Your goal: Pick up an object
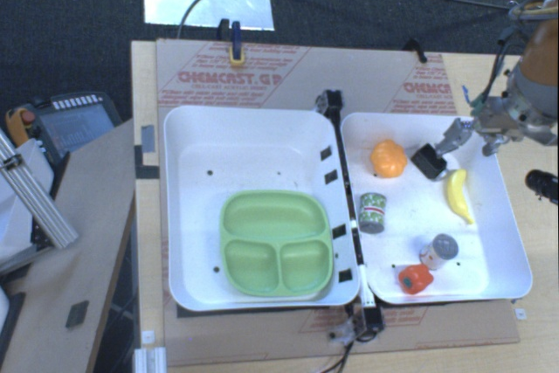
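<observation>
We look down at a slant from high above the bench (288, 57), taking in both white bins (253, 135), arm entering from the right.

green tray (278, 243) in left bin (188, 188) | tablet (77, 125) far left

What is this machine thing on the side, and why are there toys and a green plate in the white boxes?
That is a robot arm, reaching in from the right. At its end is a gripper for picking things up. The camera sits above the bench and looks down at a slant.

There are two shallow white bins. The left bin has a green plate with three sections. The right bin holds an orange, a banana, a small can, a red pepper, and a small grey-topped object I can't identify.

The gripper sits over the right bin, between the orange and banana. I cannot see anything held in it.
</observation>
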You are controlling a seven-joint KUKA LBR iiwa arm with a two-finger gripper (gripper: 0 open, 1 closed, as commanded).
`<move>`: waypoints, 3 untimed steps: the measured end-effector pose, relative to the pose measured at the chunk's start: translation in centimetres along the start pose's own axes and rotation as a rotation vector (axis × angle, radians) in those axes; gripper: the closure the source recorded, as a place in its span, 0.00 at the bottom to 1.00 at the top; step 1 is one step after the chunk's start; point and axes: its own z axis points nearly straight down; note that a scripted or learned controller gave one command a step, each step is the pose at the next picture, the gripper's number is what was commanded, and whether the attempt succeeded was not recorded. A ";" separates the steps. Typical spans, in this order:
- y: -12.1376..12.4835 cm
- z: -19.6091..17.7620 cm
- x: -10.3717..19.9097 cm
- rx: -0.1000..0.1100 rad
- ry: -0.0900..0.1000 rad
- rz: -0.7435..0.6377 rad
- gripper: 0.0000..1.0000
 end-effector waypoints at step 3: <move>1.1 8.0 0.7 -0.010 -0.002 -0.002 0.00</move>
